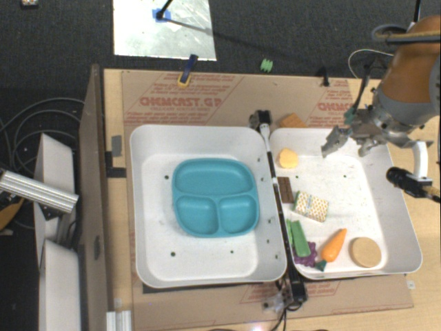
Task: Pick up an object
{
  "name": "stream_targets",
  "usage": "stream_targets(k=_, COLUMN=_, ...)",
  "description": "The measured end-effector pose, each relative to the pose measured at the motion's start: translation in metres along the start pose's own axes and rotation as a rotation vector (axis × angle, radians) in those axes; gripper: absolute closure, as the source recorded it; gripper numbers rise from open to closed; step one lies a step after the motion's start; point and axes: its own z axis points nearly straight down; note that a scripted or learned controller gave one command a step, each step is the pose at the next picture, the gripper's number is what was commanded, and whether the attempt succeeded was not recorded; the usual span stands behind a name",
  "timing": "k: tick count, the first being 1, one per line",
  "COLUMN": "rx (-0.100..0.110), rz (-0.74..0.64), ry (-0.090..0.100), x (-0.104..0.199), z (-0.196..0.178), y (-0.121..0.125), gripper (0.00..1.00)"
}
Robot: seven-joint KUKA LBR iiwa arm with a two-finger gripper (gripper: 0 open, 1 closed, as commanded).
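My pincer (349, 142) spread wide, holding nothing, above the right bin (393, 205) toward its twelve o'clock rim, what looks like a yellow ball (288, 158) at nine o'clock, carrot (333, 245) toward six

Dark carpet floor (55, 40); cardboard-topped bench (227, 95); coiled cables (34, 126).
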Motion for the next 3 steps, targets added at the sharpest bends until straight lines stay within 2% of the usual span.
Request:
stream_targets(k=1, rx=0.000, rz=-0.006, ry=0.001, x=0.031, z=0.087, y=0.063, gripper=0.00)
stream_targets(k=2, rx=0.003, rz=-0.003, ry=0.001, x=0.037, z=0.128, y=0.061, gripper=0.00)
stream_targets(k=3, rx=0.004, rz=0.002, ry=0.000, x=0.030, z=0.142, y=0.038, gripper=0.00)
